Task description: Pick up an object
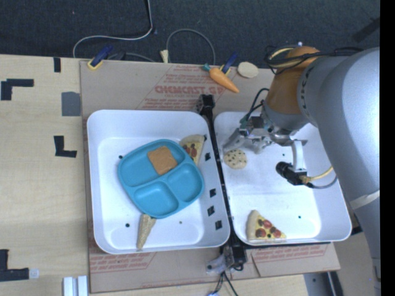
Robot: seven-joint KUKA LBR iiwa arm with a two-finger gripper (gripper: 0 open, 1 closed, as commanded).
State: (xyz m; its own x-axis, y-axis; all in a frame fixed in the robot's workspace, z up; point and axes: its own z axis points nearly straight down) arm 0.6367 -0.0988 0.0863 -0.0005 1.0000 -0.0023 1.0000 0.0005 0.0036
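Observation:
My gripper (245, 144) hangs over the upper left part of the right bin (308, 193), with its fingers spread open and nothing between them. A round chocolate-chip cookie (234, 159) lies on the bin floor just below and left of the fingertips, apart from them. Near the front of the same bin lies a pizza slice (264, 227). The left bin (102, 165) holds a blue divided plate (162, 180) with a brown toast square (163, 160) on it. A second pizza slice (194, 147) lies by the plate's upper right, and a pale cone (145, 230) lies below it.
The black divider (215, 165) between the bins runs just left of the gripper. A toy carrot (223, 79) and a beige round piece (248, 70) lie on the cardboard behind the bins. The grey arm (345, 116) covers the right bin's right side.

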